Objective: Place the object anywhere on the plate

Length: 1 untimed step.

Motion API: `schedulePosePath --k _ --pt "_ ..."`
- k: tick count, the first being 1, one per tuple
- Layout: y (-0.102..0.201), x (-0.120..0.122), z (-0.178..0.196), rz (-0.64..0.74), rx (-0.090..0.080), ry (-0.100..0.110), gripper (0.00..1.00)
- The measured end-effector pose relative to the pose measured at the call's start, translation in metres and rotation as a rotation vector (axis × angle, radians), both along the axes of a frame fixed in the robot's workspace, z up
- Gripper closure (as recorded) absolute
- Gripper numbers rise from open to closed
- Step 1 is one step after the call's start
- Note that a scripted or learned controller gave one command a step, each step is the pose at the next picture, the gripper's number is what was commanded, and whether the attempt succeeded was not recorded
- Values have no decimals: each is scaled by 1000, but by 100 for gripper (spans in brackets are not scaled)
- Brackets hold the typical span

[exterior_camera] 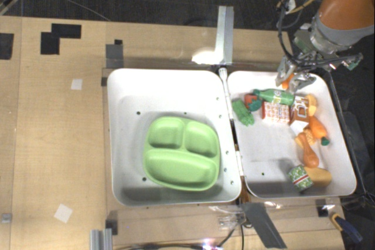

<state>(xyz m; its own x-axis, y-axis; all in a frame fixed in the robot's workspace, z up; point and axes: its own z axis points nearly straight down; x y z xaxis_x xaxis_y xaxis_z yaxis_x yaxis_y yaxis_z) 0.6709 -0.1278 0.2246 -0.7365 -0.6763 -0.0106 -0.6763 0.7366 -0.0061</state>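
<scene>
Altogether, one green plate (181, 152) fills the left bin (126, 91); the right bin (258, 167) holds roughly nine toy foods; the gripper (291, 76) hovers, jaw state unclear.

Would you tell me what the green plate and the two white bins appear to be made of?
The green plate looks like moulded plastic with a matte to satin finish: uniform colour, rounded edges and three pressed compartments. The left bin and right bin seem to be thin formed plastic, smooth and slightly glossy, with soft highlights and rounded corners; coated metal cannot be excluded.

Grey arm (345, 6) at upper right, gripper (291, 80) pointing down.
</scene>
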Motion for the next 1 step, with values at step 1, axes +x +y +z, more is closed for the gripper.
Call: schedulePosePath --k 1 --pt "32 -77 18 97 -3 0 100"
